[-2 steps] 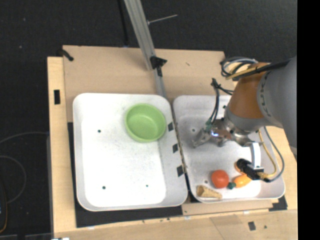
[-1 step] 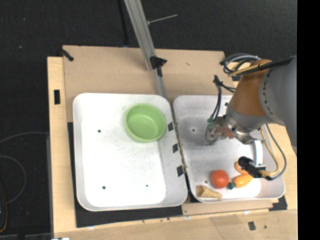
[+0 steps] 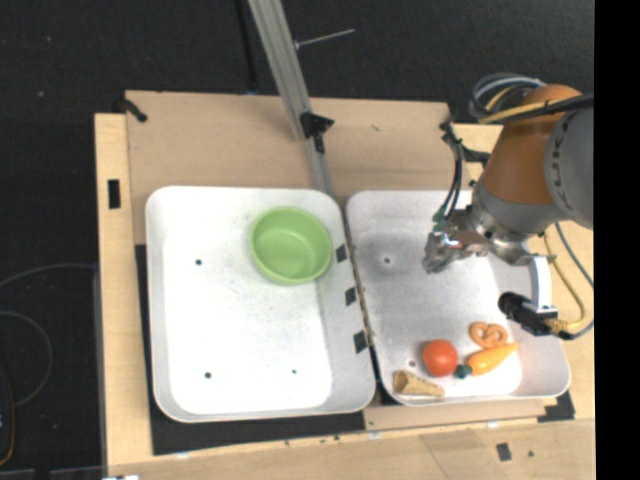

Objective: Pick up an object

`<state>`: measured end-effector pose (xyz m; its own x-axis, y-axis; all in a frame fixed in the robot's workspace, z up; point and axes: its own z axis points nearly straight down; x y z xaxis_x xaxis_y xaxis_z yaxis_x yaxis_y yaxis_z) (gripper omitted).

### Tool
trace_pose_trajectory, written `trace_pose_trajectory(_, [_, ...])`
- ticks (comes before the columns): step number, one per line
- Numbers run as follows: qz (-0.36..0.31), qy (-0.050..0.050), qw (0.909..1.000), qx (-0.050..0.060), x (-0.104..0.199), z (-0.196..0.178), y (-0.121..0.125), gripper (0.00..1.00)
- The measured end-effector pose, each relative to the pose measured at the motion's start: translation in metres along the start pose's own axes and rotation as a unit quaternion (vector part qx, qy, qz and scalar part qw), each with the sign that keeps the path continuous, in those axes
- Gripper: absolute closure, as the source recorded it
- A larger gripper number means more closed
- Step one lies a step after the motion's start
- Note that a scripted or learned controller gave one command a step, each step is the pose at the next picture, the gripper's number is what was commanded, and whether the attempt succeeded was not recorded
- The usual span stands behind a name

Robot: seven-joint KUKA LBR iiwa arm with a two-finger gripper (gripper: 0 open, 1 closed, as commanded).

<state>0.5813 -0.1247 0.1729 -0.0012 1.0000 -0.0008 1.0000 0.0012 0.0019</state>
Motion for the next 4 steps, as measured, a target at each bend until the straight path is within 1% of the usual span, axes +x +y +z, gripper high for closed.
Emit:
trace_pose_trajectory(1, [-0.001, 0.0, 1.0, 0.0, -0.001, -0.053, 0.01, 1.0])
trace_pose_trajectory(2, [-0.001, 0.0, 1.0, -0.003, -0.007, -0.101, 0.006, 1.0])
trace_pose_trajectory(3, [-0.002, 0.0, 1.0, 0.001, 0.045, -0.087, 0.007, 1.0])
trace_pose_trajectory(4, [-0.003, 0.001, 1.0, 0.001, 0.1, -0.074, 0.01, 1.0])
